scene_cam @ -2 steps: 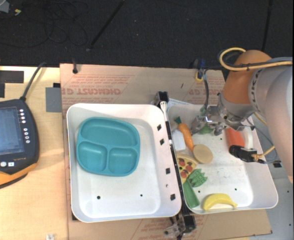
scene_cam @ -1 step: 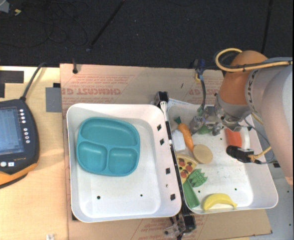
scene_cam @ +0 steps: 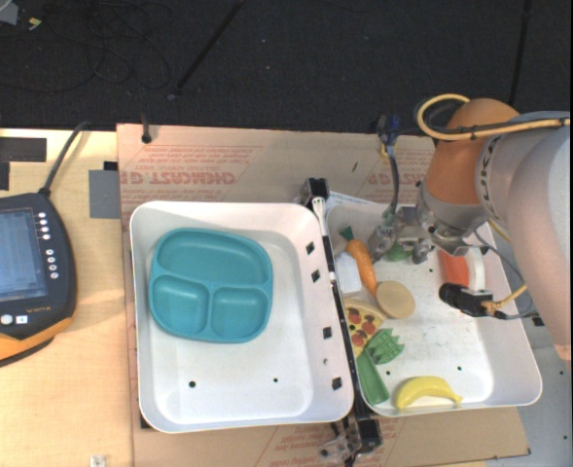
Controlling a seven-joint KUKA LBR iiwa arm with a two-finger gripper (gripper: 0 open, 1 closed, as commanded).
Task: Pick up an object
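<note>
Fig. | near: banana, green toy, pizza slice in right bin | mid: round cookie, carrot, within reach for picking | far: gripper low by carrot, finger state: can't tell | left bin: teal tray, parked apart.

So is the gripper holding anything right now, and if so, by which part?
Cannot be told. The gripper sits low at the far end of the right bin, near the carrot, but nothing shows between its fingers.
</note>
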